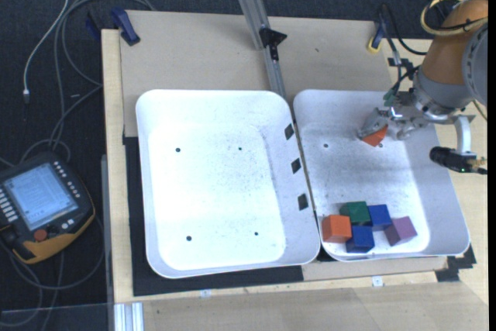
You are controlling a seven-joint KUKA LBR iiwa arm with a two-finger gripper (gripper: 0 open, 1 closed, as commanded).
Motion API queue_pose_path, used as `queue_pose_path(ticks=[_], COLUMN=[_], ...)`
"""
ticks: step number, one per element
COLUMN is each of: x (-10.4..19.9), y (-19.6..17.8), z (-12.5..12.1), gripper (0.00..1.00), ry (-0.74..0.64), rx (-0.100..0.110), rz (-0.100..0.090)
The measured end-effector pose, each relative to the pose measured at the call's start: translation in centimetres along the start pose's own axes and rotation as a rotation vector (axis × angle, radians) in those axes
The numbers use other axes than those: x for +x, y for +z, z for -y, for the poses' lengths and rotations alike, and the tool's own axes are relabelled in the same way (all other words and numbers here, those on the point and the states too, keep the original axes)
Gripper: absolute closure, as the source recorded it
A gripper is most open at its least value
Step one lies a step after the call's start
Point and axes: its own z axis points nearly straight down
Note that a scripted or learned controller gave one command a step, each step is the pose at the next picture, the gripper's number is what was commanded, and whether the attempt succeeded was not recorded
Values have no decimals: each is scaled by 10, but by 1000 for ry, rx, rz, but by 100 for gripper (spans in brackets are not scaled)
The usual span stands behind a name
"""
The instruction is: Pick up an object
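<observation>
Nearest the camera, a cluster of blocks sits at the near edge of the right bin (434, 190): an orange block (336, 228), a green block (356, 212), two blue blocks (379, 215) (359, 237) and a purple block (401, 229), touching or just beside each other. Farther back over the same bin, a small orange-red block (374, 137) sits between the fingers of the gripper (380, 128), which are closed on it. The grey arm (453, 66) reaches in from the right. Beside it, the left bin (155, 167) lies on the counter (194, 50), with a handheld controller (43, 205) on the floor to the left.
</observation>
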Motion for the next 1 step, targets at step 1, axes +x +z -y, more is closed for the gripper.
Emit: queue_pose_path(ticks=[1], x=[1], y=[-17], z=[-3], gripper=[100], ry=[-3], rx=[-8], rz=[2])
